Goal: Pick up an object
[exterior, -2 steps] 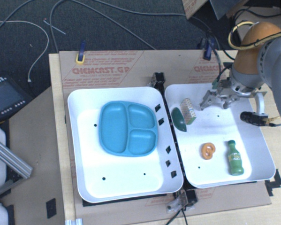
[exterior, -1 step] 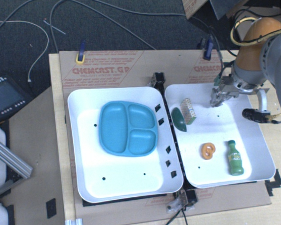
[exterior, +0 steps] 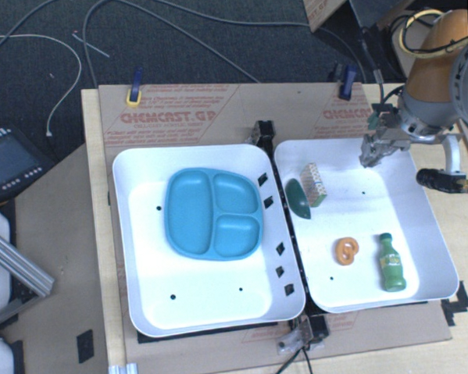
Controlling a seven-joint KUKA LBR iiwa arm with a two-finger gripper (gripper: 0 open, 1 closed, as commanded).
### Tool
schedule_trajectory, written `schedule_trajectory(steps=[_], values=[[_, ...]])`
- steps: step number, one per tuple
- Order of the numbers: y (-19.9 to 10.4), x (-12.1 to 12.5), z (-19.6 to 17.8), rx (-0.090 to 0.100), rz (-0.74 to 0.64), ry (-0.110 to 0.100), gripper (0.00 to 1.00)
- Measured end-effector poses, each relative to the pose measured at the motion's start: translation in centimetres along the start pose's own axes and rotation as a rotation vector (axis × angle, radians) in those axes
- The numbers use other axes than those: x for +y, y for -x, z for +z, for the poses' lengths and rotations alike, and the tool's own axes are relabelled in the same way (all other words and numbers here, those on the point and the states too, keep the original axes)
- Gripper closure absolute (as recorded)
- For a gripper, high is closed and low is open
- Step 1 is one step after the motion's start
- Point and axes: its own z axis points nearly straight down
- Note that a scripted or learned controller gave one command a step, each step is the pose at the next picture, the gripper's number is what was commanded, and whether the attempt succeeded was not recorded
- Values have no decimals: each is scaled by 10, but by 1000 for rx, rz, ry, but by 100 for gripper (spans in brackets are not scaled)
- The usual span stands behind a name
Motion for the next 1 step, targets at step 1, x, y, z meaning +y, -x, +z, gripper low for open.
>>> schedule_trajectory(steps=[1], values=[[-3,-8,-56,0,0,1,100]])
